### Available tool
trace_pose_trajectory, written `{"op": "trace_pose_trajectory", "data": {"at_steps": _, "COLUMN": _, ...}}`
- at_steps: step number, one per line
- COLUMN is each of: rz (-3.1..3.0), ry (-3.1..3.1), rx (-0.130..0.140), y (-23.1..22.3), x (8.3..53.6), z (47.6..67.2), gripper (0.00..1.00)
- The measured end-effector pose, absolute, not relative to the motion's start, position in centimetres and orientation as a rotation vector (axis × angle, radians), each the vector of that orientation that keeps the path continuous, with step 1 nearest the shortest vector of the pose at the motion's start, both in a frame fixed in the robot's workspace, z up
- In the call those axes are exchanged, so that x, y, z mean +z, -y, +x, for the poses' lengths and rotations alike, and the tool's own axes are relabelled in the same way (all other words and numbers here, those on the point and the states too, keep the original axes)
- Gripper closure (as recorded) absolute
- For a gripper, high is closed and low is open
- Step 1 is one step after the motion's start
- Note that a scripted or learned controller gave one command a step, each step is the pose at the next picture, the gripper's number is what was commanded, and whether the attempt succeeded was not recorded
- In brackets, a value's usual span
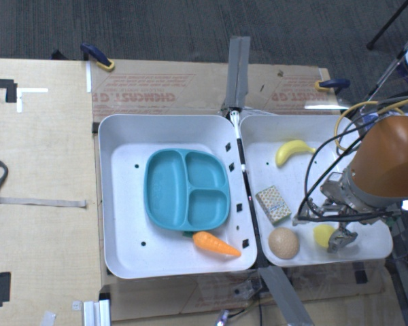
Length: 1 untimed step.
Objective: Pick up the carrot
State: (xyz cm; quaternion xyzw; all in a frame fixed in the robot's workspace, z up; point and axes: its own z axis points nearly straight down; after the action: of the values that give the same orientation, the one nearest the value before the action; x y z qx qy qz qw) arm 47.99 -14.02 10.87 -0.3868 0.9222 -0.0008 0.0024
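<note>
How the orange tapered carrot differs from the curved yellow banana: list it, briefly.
The orange tapered carrot lies in the left bin; the curved yellow banana lies in the right bin. The carrot is straight and tapers to a point; the banana bends in an arc. The carrot lies against the teal divided plate; the banana lies apart from its neighbours. Both lie flat, clear of the gripper.

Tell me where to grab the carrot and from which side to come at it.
Grip the carrot across its thick middle, coming straight down from above. It lies flat on the left bin floor, long axis roughly left to right, tapering toward the right. Its thick end touches the blue plate, so set the fingers on its two long sides, probably safest.
</note>
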Motion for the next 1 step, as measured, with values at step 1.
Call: {"op": "trace_pose_trajectory", "data": {"at_steps": 1, "rz": -1.213, "ry": -2.893, "rx": -0.003, "y": 14.02, "x": 10.87, "z": 47.99, "gripper": 0.00}}
